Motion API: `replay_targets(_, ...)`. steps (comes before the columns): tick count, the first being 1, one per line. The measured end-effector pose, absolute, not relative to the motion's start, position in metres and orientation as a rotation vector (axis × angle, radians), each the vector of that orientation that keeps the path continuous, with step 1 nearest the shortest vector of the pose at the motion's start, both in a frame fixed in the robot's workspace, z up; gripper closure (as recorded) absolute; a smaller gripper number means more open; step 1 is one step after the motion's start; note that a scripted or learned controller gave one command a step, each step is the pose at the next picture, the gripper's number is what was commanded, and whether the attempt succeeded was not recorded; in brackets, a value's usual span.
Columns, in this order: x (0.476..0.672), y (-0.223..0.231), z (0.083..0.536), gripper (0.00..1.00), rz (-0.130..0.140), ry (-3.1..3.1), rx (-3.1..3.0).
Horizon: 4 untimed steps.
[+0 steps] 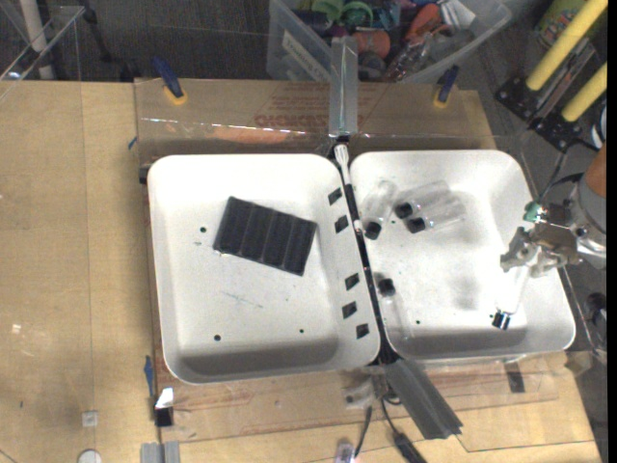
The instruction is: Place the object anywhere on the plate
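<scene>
- My fingers (503, 316) hang over the near right part of the right bin (453, 340). I cannot tell if they are open or shut, and I see nothing between them.
- One small black piece (386, 285) lies beside the divider between the two bins.
- Farther, the clear object with black caps (416, 216) lies in the same bin, apart from me.
- One dark plate (265, 236) lies tilted in the left bin (193, 345).
- Behind the tabletop (67, 258) stands one tub of toys (386, 13).

Faint reddish print showing on cardboard sheet (289, 99) behind bins, too blurred for reading; no other legible text, labels, numbers.
</scene>
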State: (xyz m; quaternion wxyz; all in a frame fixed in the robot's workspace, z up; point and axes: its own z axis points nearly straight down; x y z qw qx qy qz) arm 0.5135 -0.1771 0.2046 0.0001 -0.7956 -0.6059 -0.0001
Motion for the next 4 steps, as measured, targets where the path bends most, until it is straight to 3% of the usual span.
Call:
replay_targets(1, 0.480, -0.147, 0.275, 1.00, 0.003, -1.544, -2.736)
replay_targets(2, 0.522, -0.135, 0.302, 1.00, 0.004, -1.187, -2.909)
replay_targets(3, 0.521, -0.141, 0.312, 1.00, 0.005, -0.724, -3.057)
replay_targets(4, 0.526, -0.134, 0.217, 1.00, 0.010, -0.325, -3.121)
